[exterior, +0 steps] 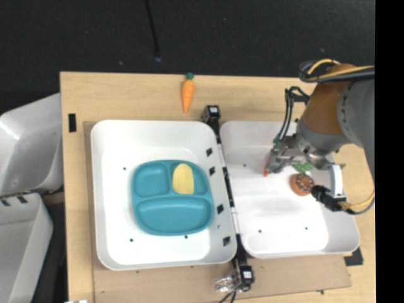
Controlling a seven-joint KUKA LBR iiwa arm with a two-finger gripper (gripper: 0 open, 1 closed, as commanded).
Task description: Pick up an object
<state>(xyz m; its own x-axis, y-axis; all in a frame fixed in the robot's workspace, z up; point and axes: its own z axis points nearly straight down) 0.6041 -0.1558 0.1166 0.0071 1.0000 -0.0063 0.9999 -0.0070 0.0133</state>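
Here the gripper hangs low over the right bin, near its twelve o'clock side; whether it is parted or closed cannot be told. A brown round object lies just beside it at four o'clock, apart from the gripper

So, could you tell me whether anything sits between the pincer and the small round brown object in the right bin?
Nothing visible does. The pincer is low over the right shallow white bin, and the small round brown object lies on the bin floor just beside it, toward the near right, with bare white floor between them. A small green piece lies next to it, off that line.
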